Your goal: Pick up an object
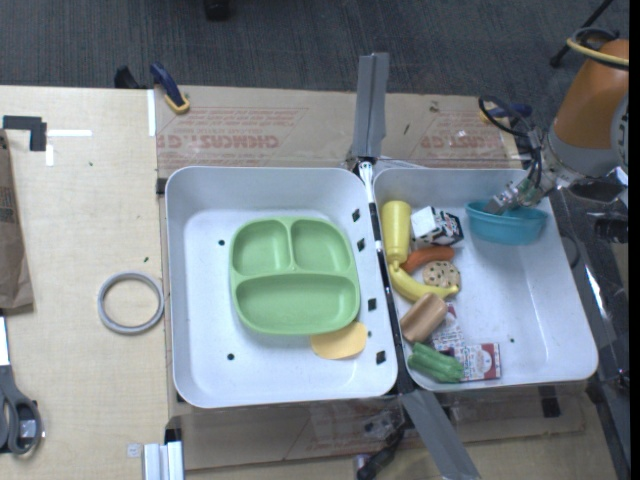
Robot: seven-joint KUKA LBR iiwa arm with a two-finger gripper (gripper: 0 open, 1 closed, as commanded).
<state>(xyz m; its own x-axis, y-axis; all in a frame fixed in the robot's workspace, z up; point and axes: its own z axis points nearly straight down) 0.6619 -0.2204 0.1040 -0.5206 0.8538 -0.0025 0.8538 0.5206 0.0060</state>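
Blue bowl (507, 224) in the far right corner of the right bin (560, 338), gripper (518, 197) at its rim, whether its fingers are open or closed cannot be told, yellow bottle (396, 226), banana (418, 286) and hot dog (422, 315) along the bin's left side, green divided plate (294, 275) in the left bin (195, 298).

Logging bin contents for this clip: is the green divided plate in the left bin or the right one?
Left bin. The green divided plate lies flat on the left bin floor, beside a yellow disc.

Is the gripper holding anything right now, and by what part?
Cannot be told. The gripper sits at the blue bowl's back rim in the right bin, but the contact is too blurred to judge.
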